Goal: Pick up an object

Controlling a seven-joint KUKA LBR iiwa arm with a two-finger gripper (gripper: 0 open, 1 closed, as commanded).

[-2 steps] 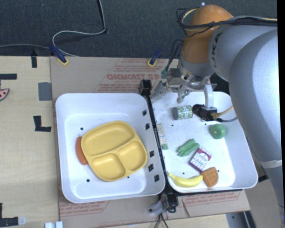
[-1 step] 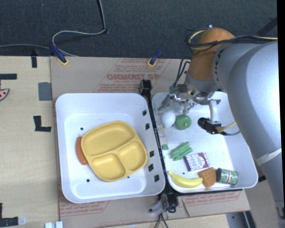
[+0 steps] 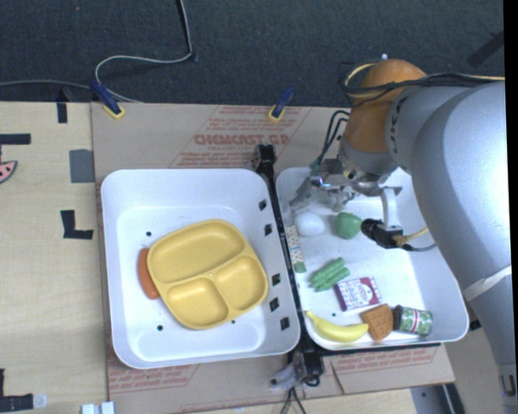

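My gripper (image 3: 320,193) hangs over the far left part of the right bin (image 3: 431,276), below the orange band of the arm. Just in front of it lie a white egg (image 3: 310,223) and a round green fruit (image 3: 348,225). Further toward the front are a green pea pod (image 3: 327,273), a maroon packet (image 3: 357,293), a banana (image 3: 337,329), a brown cracker (image 3: 377,321) and a small can (image 3: 412,320). I see nothing held in the gripper.
The left bin (image 3: 123,215) holds a yellow divided plate (image 3: 208,272) with an orange-red sausage (image 3: 147,274) tucked at its left side. The bins' shared wall (image 3: 277,244) runs just left of the egg. A black cable loops from the wrist to the bin's right side.
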